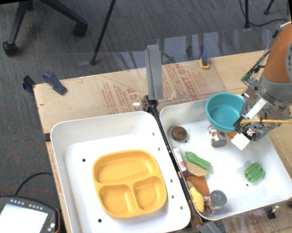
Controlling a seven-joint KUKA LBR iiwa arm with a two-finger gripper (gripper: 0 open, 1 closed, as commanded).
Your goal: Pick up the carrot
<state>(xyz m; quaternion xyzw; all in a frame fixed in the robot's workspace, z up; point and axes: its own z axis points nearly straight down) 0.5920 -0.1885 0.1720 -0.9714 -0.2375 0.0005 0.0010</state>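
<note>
Carrot [201,185] low in right bin [235,211], well apart from gripper [246,132]; gripper's state unclear.

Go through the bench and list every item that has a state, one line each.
Yellow divided plate: flat in the left bin, upright.
Teal bowl: in the right bin, tilted, opening showing.
Gripper: low in the right bin beside the teal bowl.
Carrot: lying by the divider, not picked up.
Corn cob: lying by the carrot.
Can: lying in the near corner.
Broccoli: resting alone.
</note>
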